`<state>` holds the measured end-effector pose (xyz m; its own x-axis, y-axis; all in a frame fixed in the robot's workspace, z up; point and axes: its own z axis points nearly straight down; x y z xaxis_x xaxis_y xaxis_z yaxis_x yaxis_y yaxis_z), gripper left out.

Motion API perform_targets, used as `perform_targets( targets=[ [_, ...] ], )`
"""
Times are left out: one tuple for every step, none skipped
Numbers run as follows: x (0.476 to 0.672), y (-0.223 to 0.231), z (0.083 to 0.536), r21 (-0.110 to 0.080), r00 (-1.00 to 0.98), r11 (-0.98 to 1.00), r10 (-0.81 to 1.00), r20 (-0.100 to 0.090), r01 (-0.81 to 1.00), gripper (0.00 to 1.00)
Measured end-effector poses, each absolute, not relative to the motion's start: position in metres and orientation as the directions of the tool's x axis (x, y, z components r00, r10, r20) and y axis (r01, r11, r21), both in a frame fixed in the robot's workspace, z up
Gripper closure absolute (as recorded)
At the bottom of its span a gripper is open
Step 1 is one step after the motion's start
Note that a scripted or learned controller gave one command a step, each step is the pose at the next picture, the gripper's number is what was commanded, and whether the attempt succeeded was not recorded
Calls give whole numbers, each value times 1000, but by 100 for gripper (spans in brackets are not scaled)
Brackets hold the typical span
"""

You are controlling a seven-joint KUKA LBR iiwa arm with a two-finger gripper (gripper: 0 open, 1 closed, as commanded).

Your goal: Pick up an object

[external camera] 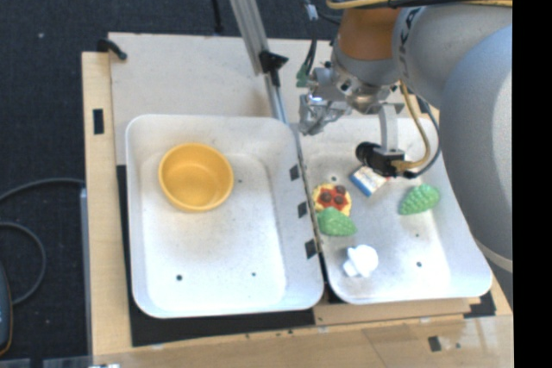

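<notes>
1. The gripper (315,118) hung over the far edge of the right bin (457,258). I could not tell whether it was open or closed, and nothing showed in it.
2. It could have bumped the wall between the bins, being so close to it.
3. The toys lay nearer: a small blue and white box (368,181), two green ones (419,199) (336,224), a white lump (361,260).
4. A yellow bowl (196,176) sat in the left bin (155,271).

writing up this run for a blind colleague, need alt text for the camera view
A grey and orange robot arm's claw hangs over the top edge of the right bin, which holds two green toys, a small white piece, a red and yellow toy and a blue and white item. The left bin holds a yellow bowl.
</notes>
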<state>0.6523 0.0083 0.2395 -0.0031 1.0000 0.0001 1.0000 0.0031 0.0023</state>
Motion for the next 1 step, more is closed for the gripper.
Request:
perform_targets(
  targets=[
    [660,62,232,2,-3,3,1000,0,1000,100]
  ],
)
